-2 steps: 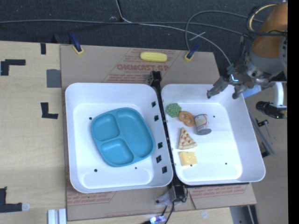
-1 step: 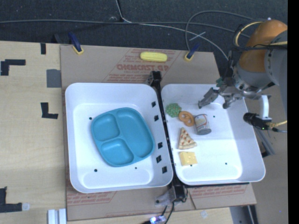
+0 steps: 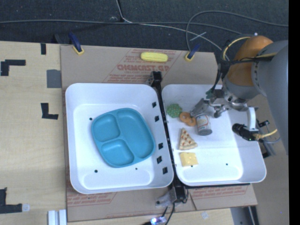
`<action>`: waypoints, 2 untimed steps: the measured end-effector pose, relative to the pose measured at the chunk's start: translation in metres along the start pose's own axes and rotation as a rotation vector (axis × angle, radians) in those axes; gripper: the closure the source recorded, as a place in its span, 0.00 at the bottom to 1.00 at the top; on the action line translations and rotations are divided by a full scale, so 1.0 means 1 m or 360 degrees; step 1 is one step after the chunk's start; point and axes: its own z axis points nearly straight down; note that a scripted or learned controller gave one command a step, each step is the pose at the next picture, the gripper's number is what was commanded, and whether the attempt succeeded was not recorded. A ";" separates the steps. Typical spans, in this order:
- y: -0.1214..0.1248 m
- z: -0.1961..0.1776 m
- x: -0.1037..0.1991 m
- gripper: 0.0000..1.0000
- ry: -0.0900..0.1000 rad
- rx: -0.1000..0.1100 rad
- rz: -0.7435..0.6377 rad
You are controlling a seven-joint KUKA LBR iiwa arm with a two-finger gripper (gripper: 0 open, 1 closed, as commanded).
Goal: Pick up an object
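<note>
Gripper (image 3: 204,115) hung over the right bin (image 3: 234,172), just above a small can (image 3: 203,124); I couldn't tell its grip.

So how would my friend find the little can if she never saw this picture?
Look in the right-hand white bin, the one without the blue tray. Near its middle, right below the robot's claw, sits a small can tipped on a slant. It is the only shiny silver thing there; its neighbours are a green broccoli, a pizza slice and a yellow cheese square.

My arm (image 3: 276,74) here: smooth grey casing, an orange band above the wrist, black cable looping alongside.
</note>
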 end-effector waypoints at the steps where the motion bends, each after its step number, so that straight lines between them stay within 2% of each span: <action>1: 0.002 -0.014 0.000 1.00 -0.0001 -0.0009 -0.0002; 2: -0.006 -0.068 -0.005 1.00 -0.0001 -0.0016 0.0003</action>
